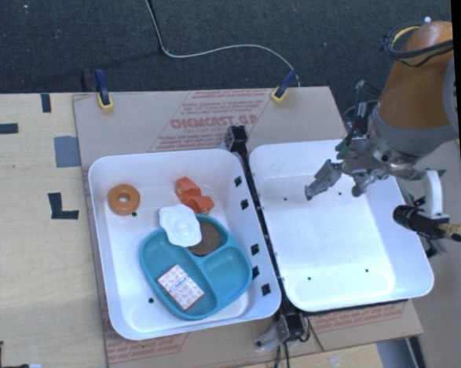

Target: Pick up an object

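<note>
Camera view looks down on the bench (29, 233), where two shallow white bins sit side by side on a brown board. Over the right bin (354, 265), the gripper (337, 181) hangs at the upper part of the bin, its arm (413, 88) reaching in from the right; one dark finger (321, 182) points left toward the divider. I cannot tell whether the gripper is apart or together, and nothing shows between its tips.

All the loose things lie in the left bin (117, 305), well apart from the gripper. A blue sectioned tray (229, 270) fills its lower half, with a small patterned packet (180, 286) in one section and a brown disc (211, 240) in another. A white crumpled lump (180, 224) rests on the tray's upper edge, touching the brown disc. Just above it sits an orange block (192, 194). A tan ring (124, 199) lies alone near the upper left corner. Black clips (239, 143) on the shared wall between the bins stand between the gripper and these things.
</note>
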